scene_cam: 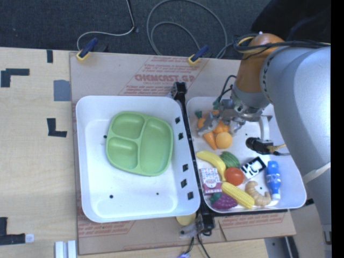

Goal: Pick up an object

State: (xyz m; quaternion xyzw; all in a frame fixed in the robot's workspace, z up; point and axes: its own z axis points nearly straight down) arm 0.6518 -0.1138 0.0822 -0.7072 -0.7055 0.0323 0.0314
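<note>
My gripper (230, 116) hangs low over the far end of the right bin (294, 172), below the arm's orange band. Right under and beside it lie small orange toys: a carrot-like piece (203, 123), an orange fruit (223, 139) and an orange bit (220, 127) at the gripper's tip. Whether anything is gripped is hidden by the wrist. Nearer the front lie a banana (209, 158), a tomato (234, 175), a corn cob (237, 194), purple grapes (224, 201), a pink box (209, 179) and a blue bottle (272, 179).
The left bin (91, 160) holds a green divided plate (140, 143). A black divider (184, 138) runs between the bins. The big grey arm (301, 101) covers the right bin's far right side. Cables (177, 15) lie behind the bench.
</note>
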